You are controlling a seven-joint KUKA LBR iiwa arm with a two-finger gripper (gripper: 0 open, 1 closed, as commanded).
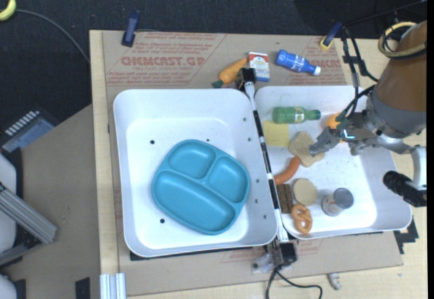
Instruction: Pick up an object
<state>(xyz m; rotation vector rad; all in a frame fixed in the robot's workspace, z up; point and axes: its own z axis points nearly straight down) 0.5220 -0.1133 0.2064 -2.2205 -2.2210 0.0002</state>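
Observation:
The right bin holds several small items: a green bottle, a yellow block, a tan bread slice, a red sausage, a brown bar, a round biscuit, a pretzel and a silver can. My gripper hangs over the bin's middle, just right of the bread slice. It is open, and bare bin floor shows between the fingers. One fingertip lies close to the bread's edge. A small orange piece sits just behind the gripper.
The left bin carries a blue divided plate. Behind the bins on the cardboard lie a blue bottle, a small carton and an orange toy. Cables run along the right side.

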